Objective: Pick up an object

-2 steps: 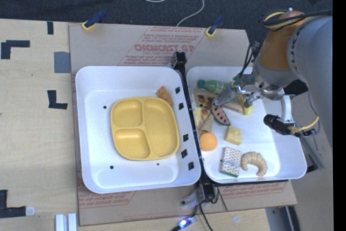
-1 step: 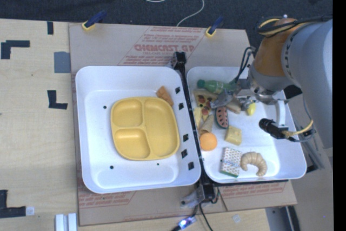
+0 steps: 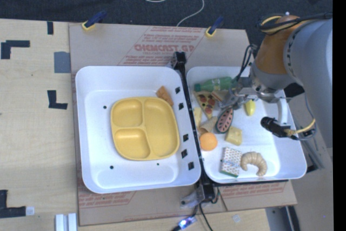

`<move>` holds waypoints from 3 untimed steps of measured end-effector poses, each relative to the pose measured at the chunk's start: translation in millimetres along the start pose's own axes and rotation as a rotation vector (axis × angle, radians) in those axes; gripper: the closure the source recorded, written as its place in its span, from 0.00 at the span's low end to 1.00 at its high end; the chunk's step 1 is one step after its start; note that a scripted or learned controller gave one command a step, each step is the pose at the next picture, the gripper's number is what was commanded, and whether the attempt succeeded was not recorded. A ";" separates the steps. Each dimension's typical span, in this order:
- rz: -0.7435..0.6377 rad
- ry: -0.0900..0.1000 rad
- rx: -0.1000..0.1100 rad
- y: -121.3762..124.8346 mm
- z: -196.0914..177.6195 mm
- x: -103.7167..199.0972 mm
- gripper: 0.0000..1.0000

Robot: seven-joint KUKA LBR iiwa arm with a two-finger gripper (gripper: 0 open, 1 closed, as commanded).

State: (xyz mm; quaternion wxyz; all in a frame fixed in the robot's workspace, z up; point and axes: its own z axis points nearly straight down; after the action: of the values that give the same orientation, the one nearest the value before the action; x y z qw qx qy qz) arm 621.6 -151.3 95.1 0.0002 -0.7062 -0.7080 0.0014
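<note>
My gripper [image 3: 231, 98] reaches into the right bin [image 3: 289, 157] from the right, low over its upper middle. It sits just below a green bottle [image 3: 212, 84] lying on its side and just above a dark red oval piece [image 3: 224, 120]. A pizza slice [image 3: 205, 100] lies to its left and a small yellow piece [image 3: 249, 108] to its right. Lower in the bin lie a yellow cheese cube [image 3: 234, 136], an orange ball [image 3: 208, 141], a croissant [image 3: 254, 162] and a small patterned box [image 3: 231, 161].
The left bin [image 3: 92, 116] holds a yellow divided plate [image 3: 144, 128] and a small brown piece [image 3: 165, 95] at the plate's upper right. A black divider [image 3: 186, 116] runs between the bins. The grey arm [image 3: 303, 57] covers the right bin's upper right corner.
</note>
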 end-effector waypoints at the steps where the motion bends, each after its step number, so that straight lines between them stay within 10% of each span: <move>1: 0.001 0.002 -0.002 10.2 -50.6 -0.3 1.00; 3: 0.001 0.001 -0.005 15.3 -131.8 -4.3 1.00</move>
State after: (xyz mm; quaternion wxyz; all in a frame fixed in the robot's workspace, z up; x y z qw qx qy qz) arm 637.2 -155.4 226.9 -0.0012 -0.7066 -0.7076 -0.0008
